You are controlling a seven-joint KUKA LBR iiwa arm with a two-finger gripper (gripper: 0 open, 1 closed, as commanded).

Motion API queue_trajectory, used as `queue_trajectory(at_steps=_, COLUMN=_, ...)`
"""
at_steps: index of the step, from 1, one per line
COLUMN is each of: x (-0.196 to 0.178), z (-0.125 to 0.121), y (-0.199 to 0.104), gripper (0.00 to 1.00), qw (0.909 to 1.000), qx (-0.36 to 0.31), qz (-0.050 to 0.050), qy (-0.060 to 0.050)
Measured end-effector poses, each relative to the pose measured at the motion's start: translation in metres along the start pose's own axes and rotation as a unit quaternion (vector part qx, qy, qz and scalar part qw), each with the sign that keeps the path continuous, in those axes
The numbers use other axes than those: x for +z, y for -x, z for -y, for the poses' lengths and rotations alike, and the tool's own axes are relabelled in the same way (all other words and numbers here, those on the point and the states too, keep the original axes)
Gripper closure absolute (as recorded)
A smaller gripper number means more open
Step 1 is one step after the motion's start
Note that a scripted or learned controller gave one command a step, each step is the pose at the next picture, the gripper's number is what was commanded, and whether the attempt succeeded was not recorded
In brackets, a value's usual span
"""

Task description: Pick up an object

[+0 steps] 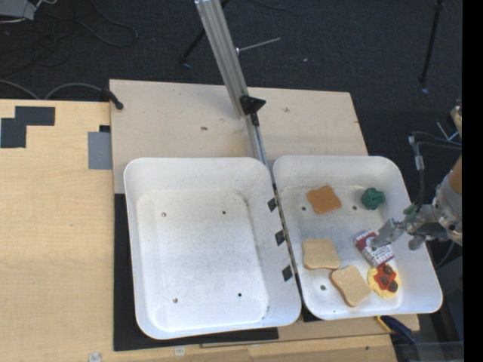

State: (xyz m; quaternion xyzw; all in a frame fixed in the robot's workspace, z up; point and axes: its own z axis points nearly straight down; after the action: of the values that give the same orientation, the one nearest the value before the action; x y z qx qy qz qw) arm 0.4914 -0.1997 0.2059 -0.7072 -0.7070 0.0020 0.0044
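The arm enters from the right edge and its gripper (394, 231) hangs over the right-hand bin (343, 168), low above the red-and-white packet (372, 246) that lies near the bin's right side. The two fingers look spread, one reaching left toward the packet's far end and the other just to its right, and nothing sits between them, so no object is held. Around the packet lie the other candidates: a toast-coloured slice (324, 199) toward the far middle of the bin, a small green lump (372, 197) to its right, two pale bread slices, one (321, 253) left of the packet and one (351, 285) nearer the near rim, and a yellow piece topped with red (384, 280) just beside the packet on its near side. The left-hand bin (200, 247) holds none of these things. The step in hand appears to be the approach: the gripper is lining up on the packet but has not closed. The next move probably calls for a short descent so the fingers straddle the packet, then a firm close; the yellow piece lies so close that a finger could nudge it or catch it along with the packet.
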Motion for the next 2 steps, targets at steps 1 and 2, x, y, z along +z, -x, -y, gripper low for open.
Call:
queue_trajectory(at_steps=1, x=0.049, z=-0.009, y=-0.002, gripper=0.0, qw=1.0, qx=0.0, qz=0.0, qy=0.001)
queue_trajectory(at_steps=2, x=0.093, z=-0.004, y=-0.004, gripper=0.0, qw=1.0, qx=0.0, qz=0.0, qy=0.001)
